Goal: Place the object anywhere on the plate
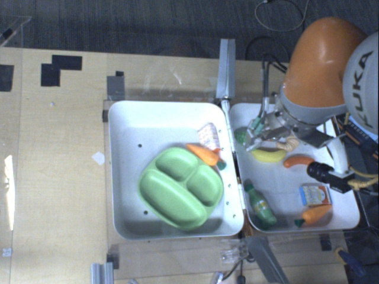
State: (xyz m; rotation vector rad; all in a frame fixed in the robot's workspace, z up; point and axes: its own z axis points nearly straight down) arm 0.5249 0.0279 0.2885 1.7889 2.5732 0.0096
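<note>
While the gripper sits low in the right bin, right over the banana, nothing is visibly clamped between its fingers, and I can't tell whether they're spread or pressed together; the wrist blocks the view.

Progress, as I read it: pick stage at best. Which item is "the object" isn't clear; the banana is my guess, since it lies just under the gripper. Lift, carry across the divider and release onto the plate all remain.

Plate is green, three compartments, in the left bin, and carries nothing except that a carrot overlaps its upper rim at most, with a small patterned packet just above it.

Count:
- bins: 2
- plate: 1
- left bin: 1 carrot, 1 packet
- right bin: 1 banana, 1 orange-red pepper-like piece, 1 green bottle, 1 small box, 1 second carrot, 1 green item near the divider, too hidden to name
</note>
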